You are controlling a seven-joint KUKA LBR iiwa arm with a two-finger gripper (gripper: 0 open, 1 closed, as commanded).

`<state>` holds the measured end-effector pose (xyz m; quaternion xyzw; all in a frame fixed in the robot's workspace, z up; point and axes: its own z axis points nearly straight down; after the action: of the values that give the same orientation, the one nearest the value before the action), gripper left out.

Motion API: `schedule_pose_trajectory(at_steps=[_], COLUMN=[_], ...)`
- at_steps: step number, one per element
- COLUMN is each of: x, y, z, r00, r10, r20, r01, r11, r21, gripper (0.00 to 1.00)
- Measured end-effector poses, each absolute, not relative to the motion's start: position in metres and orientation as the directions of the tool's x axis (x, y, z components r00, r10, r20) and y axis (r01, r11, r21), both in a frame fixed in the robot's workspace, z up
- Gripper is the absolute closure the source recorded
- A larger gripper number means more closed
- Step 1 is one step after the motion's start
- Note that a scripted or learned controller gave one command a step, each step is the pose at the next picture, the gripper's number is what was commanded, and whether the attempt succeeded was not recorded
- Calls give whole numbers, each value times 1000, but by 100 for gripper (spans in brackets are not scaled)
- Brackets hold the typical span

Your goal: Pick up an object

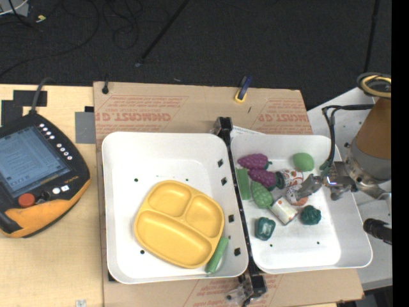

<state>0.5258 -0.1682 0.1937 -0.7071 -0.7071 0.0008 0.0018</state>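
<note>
Nothing is seen lifted yet: the end effector (311, 185) is lowered among the toys in the right bin (345, 251), its grip state cannot be told, and the pick is judged still to be made.

The right bin (319, 251) is crowded in its far half, where purple grapes (254, 162), a green ball (303, 162), a small can (284, 211) and dark green pieces (310, 215) lie close together; its near half is bare floor. In the left bin (128, 165), a yellow divided plate (179, 222) fills the near right, leaving open room along the far and left sides.
</note>
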Motion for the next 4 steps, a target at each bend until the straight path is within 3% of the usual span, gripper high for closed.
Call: schedule_pose_trajectory(at_steps=[1,2,3,4], x=[537,522,516,540], y=[-185,-153,-85,-82], z=[116,101,87,87], r00=[3,-2,-4,-1], r10=[1000,1000,1000,1000], r20=[-10,-2,4,1], r01=[1000,1000,1000,1000], r11=[-3,2,4,1], r21=[25,8,-5,-2], gripper=[0,0,0,0])
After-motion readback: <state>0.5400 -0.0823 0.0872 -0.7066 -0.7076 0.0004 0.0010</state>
